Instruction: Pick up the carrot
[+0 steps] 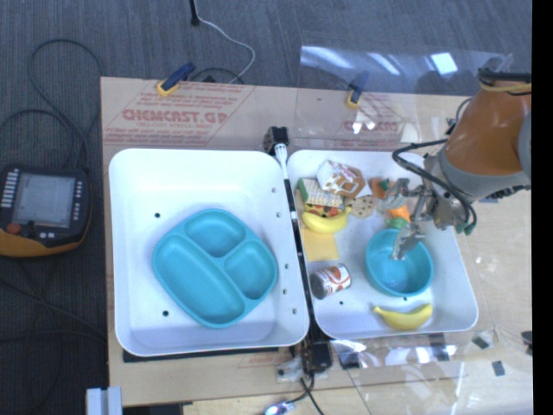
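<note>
Counter (130, 119): a brown board carries two shallow white bins side by side, with the arm reaching in from the right.
Left bin (138, 180): it holds a blue divided plate (216, 266) lying near its middle.
Right bin (454, 305): it is crowded; a blue bowl (399, 271) sits right of centre, a banana (403, 316) lies along the near edge, and a small can (330, 279) lies near the wall shared with the left bin.
Far-left clutter in the right bin: a yellow toy (325, 223), a yellow block (320, 245) below it, and some printed packets (337, 184) are heaped toward the far corner by the shared wall.
Arm (488, 137): grey with an orange band, it hangs over the right bin's far right part.
Hand (406, 242): it reaches down over the bowl's far rim; whether it is released or clenched cannot be told, and nothing shows gripped in it.
Carrot (397, 213): an orange piece with a bit of green lies just beyond the bowl's far rim, toward the far edge of the right bin, close beside the hand.
Step in hand: apparently the approach, with the carrot not yet picked up.
Next move: it likely calls for shifting the hand slightly toward the far edge, off the bowl rim, then descending squarely over the carrot without snagging the bowl or nearby packets.
</note>
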Controlling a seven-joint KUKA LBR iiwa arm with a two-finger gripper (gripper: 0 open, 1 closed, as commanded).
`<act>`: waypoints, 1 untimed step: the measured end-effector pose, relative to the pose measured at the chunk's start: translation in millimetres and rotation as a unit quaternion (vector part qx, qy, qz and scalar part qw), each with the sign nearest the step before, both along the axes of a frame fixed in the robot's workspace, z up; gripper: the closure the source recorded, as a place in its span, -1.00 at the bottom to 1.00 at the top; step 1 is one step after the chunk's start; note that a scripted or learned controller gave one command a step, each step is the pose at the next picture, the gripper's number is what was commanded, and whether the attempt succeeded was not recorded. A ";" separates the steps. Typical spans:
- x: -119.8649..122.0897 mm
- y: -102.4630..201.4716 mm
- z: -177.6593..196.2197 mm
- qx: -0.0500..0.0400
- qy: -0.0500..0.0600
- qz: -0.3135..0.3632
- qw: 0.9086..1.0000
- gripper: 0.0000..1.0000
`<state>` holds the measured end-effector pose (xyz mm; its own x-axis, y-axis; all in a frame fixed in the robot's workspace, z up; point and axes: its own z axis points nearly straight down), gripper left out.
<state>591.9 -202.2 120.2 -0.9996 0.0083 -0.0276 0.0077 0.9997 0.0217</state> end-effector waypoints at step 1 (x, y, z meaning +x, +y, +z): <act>22.1 -19.8 -29.3 -0.009 0.009 -0.097 0.995 -1.00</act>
